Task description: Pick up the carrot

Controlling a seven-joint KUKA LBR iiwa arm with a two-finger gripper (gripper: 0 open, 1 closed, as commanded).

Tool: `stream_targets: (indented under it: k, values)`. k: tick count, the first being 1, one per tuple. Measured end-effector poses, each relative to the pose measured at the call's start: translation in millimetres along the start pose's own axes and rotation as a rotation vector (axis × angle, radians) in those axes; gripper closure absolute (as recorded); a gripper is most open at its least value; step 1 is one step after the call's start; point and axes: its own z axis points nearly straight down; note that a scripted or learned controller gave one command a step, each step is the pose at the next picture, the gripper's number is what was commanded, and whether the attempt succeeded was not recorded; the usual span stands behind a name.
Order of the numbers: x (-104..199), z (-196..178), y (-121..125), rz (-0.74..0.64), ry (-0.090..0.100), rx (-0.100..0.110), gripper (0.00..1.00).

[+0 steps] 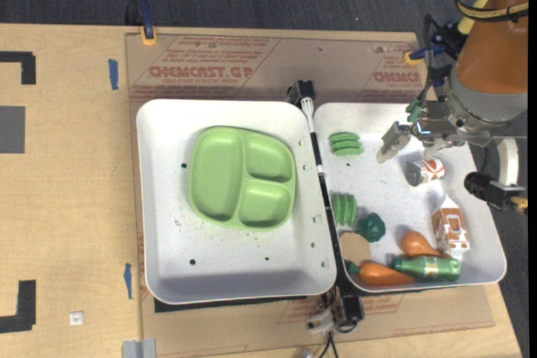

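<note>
Carrot (382, 272), smooth orange and tapered, lies low in the right bin (491, 277) at the frame's lower right, its length running left-right along the near wall. Green glossy bottle (428, 267) rests across its right end, touching. Just above sits a rounded orange piece (417, 243), kind not clear. Flat tan disc (356, 248) is beside the carrot's left tip.

Same bin, further contents: dark green knobbly lump (369, 225); ribbed light green piece (343, 207) near the dividing wall; another ribbed green piece (345, 144) toward the upper left of that bin; white and orange carton (450, 229) on the right; small white and orange object (432, 169) above it.

Left bin (159, 180), shallow white plastic with rounded corners, holds a pale green divided plate (242, 176), matte, three compartments.

Both bins stand on a brown cardboard sheet (252, 67) with red print, on the desk (59, 197).

Hand (409, 148) hangs over the upper part of the right bin, metal grey, fingers spread wide with nothing between them, well apart from the carrot.
</note>
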Motion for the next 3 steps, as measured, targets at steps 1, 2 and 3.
stream_targets:
  k: [1, 2, 3]
  values:
    - [-6, 77, -30, -0.426, 0.0, 0.0, 0.0]
    - [-8, 131, -24, -0.598, 0.0, 0.0, 0.0]
    - [54, 53, -67, -1.036, -0.002, -0.003, 0.0]
